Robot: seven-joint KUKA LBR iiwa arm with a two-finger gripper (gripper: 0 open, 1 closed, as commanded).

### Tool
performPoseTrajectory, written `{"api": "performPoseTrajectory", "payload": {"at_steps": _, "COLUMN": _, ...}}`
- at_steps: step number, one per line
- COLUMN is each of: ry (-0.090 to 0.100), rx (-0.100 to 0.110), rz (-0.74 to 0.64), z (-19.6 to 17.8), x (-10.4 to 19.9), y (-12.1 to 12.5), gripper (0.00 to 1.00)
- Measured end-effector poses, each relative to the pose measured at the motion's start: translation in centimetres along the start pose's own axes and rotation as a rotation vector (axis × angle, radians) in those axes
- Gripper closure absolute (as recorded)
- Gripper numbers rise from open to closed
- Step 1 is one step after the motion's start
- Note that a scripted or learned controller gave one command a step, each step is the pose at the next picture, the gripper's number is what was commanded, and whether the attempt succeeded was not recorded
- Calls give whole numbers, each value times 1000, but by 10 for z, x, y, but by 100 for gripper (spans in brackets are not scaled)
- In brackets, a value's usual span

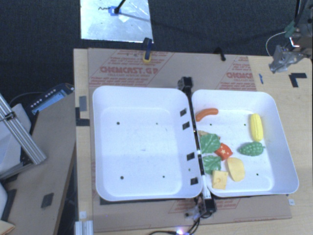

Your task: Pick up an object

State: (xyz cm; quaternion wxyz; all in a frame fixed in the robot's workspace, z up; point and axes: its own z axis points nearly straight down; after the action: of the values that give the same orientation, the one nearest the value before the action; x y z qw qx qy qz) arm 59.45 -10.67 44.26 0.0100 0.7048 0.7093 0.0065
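Grey two-finger gripper (286, 58) hovers far right, off the bins; jaw state unclear. Yellow plastic corn cob (256, 127) lies in right white bin (283, 146), likely light, stiff, slick; grasp across its middle.

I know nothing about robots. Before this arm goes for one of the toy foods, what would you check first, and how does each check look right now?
1. Things to pick lie in the right bin: ok, several toy foods are there.
2. A target stands apart: ok, the corn cob lies alone; the sausage too.
3. Crowded pieces avoided: not ok, the red piece touches the green leaf.
4. Tool is clear of the bins: ok, it hangs beyond the right bin's far corner.
5. Tool carries nothing: cannot tell, too small and blurred.
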Motion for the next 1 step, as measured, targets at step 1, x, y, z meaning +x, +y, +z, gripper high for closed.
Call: {"api": "performPoseTrajectory", "payload": {"at_steps": 1, "ry": 3, "rx": 17, "rz": 1, "z": -26, "x": -5, "y": 14, "gripper": 100}}
